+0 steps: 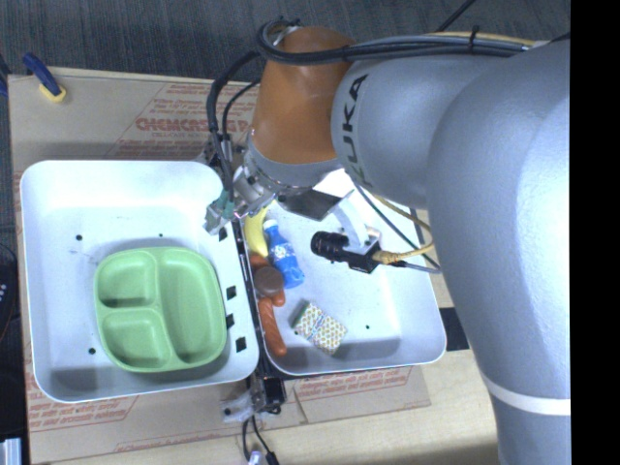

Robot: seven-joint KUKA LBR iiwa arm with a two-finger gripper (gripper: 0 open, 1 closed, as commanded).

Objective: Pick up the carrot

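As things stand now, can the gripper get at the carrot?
Probably yes, but tightly. The carrot lies uncovered in the right bin, below the gripper, yet pressed against the dividing wall with a brown item touching its upper end.

Dark grey carpet floor surrounds a printed cardboard-topped bench.

The grey arm comes in from the right and fills the upper right of the view, bending downward. Its orange band sits above the wrist, and the gripper points down and to the left.
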